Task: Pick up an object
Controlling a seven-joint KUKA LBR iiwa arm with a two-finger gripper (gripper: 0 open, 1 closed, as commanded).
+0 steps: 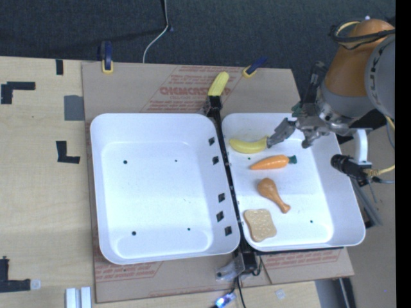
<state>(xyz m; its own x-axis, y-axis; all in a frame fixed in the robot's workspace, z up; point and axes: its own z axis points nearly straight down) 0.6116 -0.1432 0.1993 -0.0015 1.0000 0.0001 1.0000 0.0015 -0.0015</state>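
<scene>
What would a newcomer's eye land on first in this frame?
Probably the grey arm's two-finger gripper, open above the far end of the right-hand shallow white bin, close to the yellow toy banana. Next, the cluster of toy food in that bin: an orange carrot, a tan chicken drumstick and a slice of brown bread near the front rim. The left-hand white bin sits alongside.

The claw (295, 135) hangs open over the right bin (337, 191), with nothing between its fingers; the banana (247, 145) and carrot (270, 163) lie just beside it.
</scene>
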